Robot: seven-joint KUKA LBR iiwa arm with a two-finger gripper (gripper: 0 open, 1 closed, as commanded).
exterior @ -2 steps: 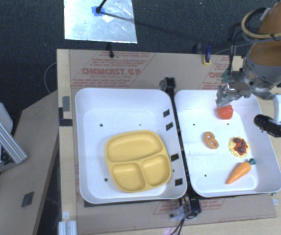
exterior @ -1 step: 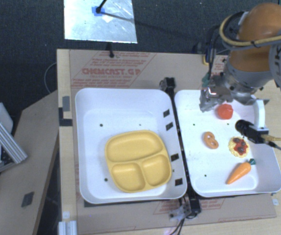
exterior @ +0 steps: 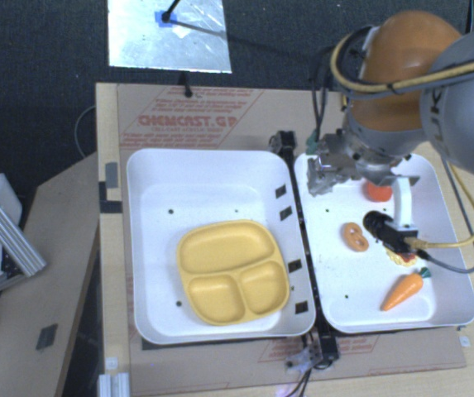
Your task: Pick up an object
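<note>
A robot's gripper [exterior: 329,172], its state impossible to tell, hangs at the upper left of the right bin [exterior: 456,304] with nothing visibly picked, while the carrot [exterior: 402,291], pretzel [exterior: 354,236] and other toys lie below it toward lower right.

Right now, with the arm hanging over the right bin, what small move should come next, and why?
Probably shift the gripper toward the pretzel and lower it. The gripper hangs over the right bin near its back left corner with nothing seen between its fingers, and the pretzel lies close by, apart from the carrot.
</note>
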